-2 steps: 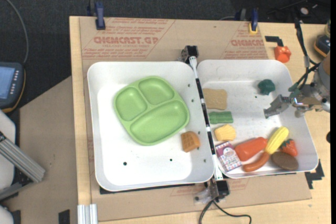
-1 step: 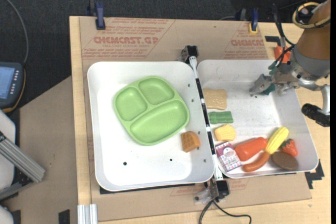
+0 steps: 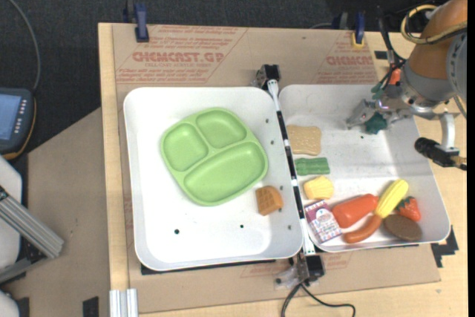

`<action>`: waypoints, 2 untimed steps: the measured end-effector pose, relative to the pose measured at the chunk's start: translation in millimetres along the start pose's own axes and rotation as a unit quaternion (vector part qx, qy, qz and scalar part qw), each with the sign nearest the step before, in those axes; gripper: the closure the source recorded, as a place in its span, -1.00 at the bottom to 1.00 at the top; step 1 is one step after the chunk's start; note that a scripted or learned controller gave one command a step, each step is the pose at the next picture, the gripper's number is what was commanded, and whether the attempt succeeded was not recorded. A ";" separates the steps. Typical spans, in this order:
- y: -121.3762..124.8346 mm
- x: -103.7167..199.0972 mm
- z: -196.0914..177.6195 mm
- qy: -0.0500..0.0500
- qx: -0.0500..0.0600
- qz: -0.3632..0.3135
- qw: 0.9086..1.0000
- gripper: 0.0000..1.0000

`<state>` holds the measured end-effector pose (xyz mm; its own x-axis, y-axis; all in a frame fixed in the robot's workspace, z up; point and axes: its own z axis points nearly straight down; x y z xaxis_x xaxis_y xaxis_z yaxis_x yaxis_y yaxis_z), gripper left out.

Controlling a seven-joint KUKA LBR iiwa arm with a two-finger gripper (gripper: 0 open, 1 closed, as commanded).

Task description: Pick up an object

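Your gripper [image 3: 369,117] hovers over the bare upper part of the right bin [image 3: 326,96], at the frame's right; from this angle you cannot tell how its jaws stand, and nothing shows between them. The pickable things crowd that bin's lower half, probably slid there: a toast slice [image 3: 305,138], green block [image 3: 311,166], yellow block [image 3: 318,188], small carton [image 3: 322,223], carrot [image 3: 354,208], sausage [image 3: 361,229], corn cob [image 3: 392,196] and a dark brown piece [image 3: 404,228]. In the left bin [image 3: 148,159] you have a green divided plate [image 3: 214,155] and a brown bread piece [image 3: 269,200].
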<state>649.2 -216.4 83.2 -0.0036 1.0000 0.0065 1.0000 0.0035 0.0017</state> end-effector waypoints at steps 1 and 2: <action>-1.5 -1.3 -12.9 -0.004 -0.001 0.000 1.000 1.00; -43.1 73.5 -2.8 -0.003 0.000 0.000 1.000 1.00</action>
